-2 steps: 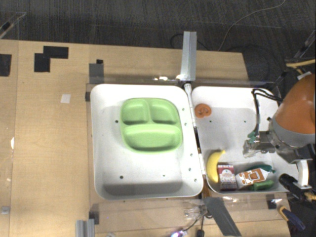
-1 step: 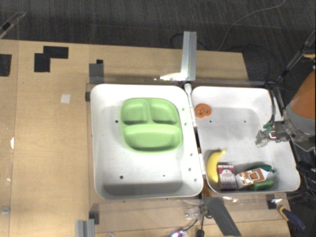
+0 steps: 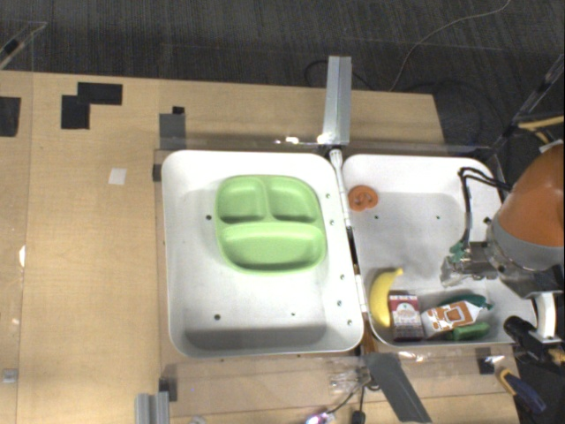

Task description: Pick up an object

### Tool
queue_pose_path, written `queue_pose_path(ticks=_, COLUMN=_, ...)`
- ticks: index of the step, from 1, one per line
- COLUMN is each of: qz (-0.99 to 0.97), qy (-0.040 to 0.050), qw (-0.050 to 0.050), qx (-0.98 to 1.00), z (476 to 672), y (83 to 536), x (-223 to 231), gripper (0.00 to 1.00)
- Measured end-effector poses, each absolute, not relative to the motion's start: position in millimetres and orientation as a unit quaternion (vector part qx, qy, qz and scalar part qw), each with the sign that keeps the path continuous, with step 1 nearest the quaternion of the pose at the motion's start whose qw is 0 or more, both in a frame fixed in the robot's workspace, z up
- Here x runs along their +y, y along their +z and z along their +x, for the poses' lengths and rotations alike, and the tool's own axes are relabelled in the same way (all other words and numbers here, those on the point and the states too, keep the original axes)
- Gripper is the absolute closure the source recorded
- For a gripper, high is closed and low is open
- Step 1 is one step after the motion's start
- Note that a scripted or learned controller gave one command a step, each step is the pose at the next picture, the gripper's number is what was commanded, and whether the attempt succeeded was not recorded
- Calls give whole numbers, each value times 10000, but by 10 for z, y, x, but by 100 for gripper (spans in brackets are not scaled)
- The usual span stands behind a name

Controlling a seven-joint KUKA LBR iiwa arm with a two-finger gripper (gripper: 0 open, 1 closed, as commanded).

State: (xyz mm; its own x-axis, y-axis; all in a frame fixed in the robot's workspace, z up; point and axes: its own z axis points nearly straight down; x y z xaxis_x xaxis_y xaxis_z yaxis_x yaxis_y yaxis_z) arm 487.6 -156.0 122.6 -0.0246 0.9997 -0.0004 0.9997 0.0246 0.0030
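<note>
The right bin (image 3: 415,179) holds several objects. A small orange round piece (image 3: 362,198) lies near its far left corner. Along its front wall lie a yellow banana (image 3: 382,295), a dark red box (image 3: 404,315), an orange-and-white packet (image 3: 448,314) and a green item (image 3: 470,329). My gripper (image 3: 459,268) hangs at the right of this bin, just above and behind the packet, below the arm's orange band (image 3: 538,203). Nothing is seen held in it.
The left bin (image 3: 190,325) holds a green divided plate (image 3: 268,221). A metal post (image 3: 337,100) stands behind the wall between the two bins. Black cables (image 3: 466,197) loop beside the wrist. Wooden bench top (image 3: 79,263) lies to the left.
</note>
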Motion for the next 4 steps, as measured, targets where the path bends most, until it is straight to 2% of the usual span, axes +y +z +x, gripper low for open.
queue_pose_path(ticks=1, qz=6678, qy=32, qw=63, qx=7443, z=4906, y=919, x=-1400, gripper=100)
queue_pose_path(ticks=2, qz=5494, qy=24, qw=118, qx=8355, z=4939, y=924, x=-1277, gripper=100)
queue_pose_path(ticks=3, qz=4649, qy=12, qw=121, qx=8853, z=4971, y=926, x=-1228, gripper=100)
queue_pose_path(ticks=4, qz=4293, qy=10, qw=38, qx=9031, z=4890, y=1066, x=-1421, gripper=100)
